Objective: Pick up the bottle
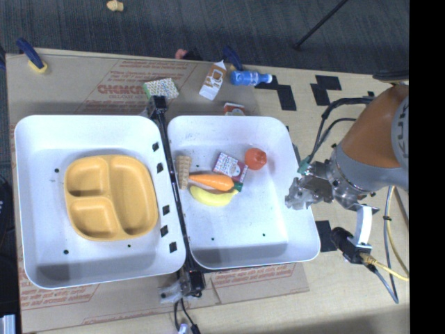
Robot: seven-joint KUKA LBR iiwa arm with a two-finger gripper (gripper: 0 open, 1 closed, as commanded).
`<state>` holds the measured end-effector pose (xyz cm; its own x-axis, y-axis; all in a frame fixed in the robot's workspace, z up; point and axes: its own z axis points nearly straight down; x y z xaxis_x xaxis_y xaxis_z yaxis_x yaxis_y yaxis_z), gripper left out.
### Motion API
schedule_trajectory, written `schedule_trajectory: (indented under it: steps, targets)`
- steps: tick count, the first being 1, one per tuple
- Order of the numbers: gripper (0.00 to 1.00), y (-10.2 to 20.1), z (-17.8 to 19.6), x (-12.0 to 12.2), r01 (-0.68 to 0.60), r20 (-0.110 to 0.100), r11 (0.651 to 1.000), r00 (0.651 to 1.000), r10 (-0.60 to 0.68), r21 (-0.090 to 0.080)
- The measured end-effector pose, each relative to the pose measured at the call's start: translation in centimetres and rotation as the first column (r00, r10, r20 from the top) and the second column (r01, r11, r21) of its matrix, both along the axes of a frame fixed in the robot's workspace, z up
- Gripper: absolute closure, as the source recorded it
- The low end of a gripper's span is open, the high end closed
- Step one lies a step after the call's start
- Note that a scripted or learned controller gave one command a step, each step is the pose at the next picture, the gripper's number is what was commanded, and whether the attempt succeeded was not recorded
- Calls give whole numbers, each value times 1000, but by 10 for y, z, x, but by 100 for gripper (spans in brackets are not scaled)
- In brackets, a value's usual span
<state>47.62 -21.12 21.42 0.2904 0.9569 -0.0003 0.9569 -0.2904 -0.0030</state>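
Beyond the bins, at about one o'clock from the bench's middle, the small blue plastic bottle lies on its side on the cardboard-covered bench top, outside both bins and well apart from the arm. Just beside it, toward nine o'clock, a small white and brown carton lies flat, and farther that way sits a small green patterned packet.

At three o'clock the grey arm with the orange band reaches in, and its two-finger gripper sits at the right rim of the right-hand shallow white bin. Nothing shows between its parts; whether it is released or clenched I cannot tell.

Inside that right bin, near its middle, a yellow plastic banana lies touching an orange plastic carrot just above it. At the carrot's two o'clock lies a small red and white sachet, and beside that a round orange-red toy tomato. At ten o'clock of the carrot a tan waffle ice-cream cone lies close to the bin's left wall.

At nine o'clock the left-hand shallow white bin bears a yellow plastic plate with three compartments
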Motion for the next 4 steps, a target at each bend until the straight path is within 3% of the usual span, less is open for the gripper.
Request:
schedule_trajectory:
  steps: [1, 2, 3, 4]
  targets:
    - [100, 11, -7, 0, 185, -2, 983, 983, -185, 2]
    - [100, 9, -79, -1, 27, -2, 1000, 1000, -27, 3]
    - [100, 9, -37, 0, 243, 0, 970, 970, -243, 0]
    - [100, 9, -41, 0, 583, -1, 813, 813, -583, 0]
